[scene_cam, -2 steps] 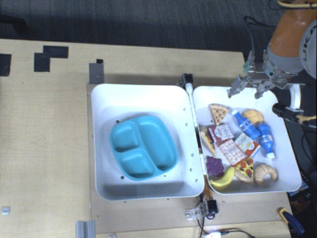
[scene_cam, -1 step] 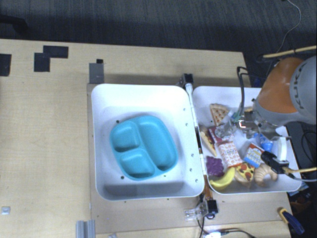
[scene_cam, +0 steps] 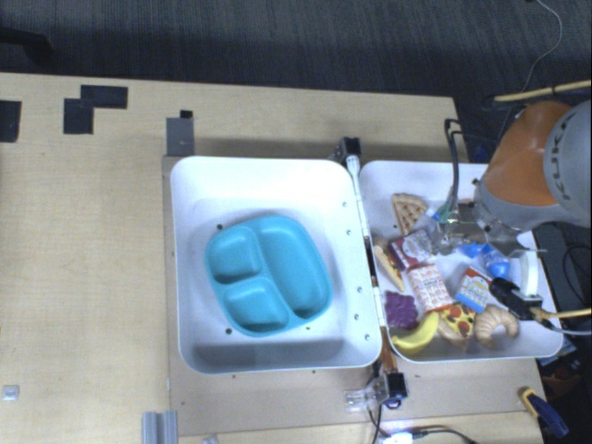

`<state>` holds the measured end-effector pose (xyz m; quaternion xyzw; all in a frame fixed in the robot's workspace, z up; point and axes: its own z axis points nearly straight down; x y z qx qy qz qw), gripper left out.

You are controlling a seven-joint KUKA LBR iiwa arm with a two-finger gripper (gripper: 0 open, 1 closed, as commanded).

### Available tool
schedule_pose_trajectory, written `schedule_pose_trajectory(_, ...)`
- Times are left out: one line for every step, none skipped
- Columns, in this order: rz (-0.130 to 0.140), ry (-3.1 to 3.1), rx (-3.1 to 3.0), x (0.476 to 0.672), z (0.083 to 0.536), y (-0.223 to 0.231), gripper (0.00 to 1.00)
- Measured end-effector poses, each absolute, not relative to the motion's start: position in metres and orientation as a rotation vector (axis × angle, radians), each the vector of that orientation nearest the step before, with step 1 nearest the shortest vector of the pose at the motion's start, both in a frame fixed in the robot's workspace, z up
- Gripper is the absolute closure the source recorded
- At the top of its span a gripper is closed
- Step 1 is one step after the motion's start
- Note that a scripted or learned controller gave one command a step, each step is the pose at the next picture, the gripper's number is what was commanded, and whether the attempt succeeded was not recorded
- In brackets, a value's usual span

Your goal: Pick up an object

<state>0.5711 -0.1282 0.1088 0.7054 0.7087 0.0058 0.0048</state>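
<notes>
Banana (scene_cam: 415,335) lies lengthwise along right bin's (scene_cam: 546,340) near wall, ends upturned.

A pale wooden tabletop (scene_cam: 83,276) fills the lower part of the view, with black tape patches (scene_cam: 92,106) stuck near its far left edge. Beyond its far edge lies dark grey carpeted floor (scene_cam: 277,21). A thin pale cable (scene_cam: 553,18) trails across the carpet at upper right. Light is even and soft.
</notes>
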Motion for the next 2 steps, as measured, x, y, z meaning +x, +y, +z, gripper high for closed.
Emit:
schedule_pose_trajectory(0.005, 2.223, 2.211, 0.6454, 0.1617, -0.1902, 1.0)
schedule_pose_trajectory(0.004, 2.225, 2.212, 0.6451, 0.161, -0.1896, 0.0)
